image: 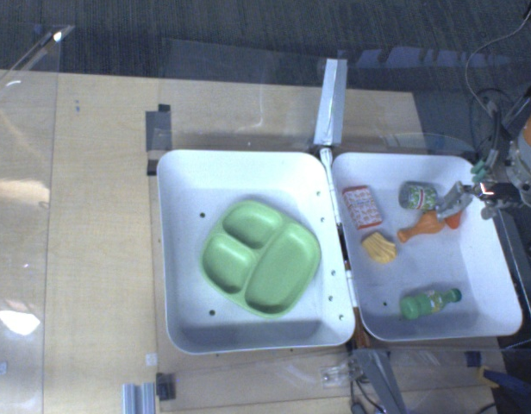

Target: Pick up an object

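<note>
Near the right bin's [498,317] far right edge — tool [455,198] beside the orange object [427,224], grip state unreadable; nothing visibly lifted, pick apparently still ahead.

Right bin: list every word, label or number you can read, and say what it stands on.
No text reads clearly.
Red-and-white packet: printed marks, too small to read.
Green can: label blurred.
Green bottle: label too small to read.
Green divided plate in the left bin: no marks seen.
</note>
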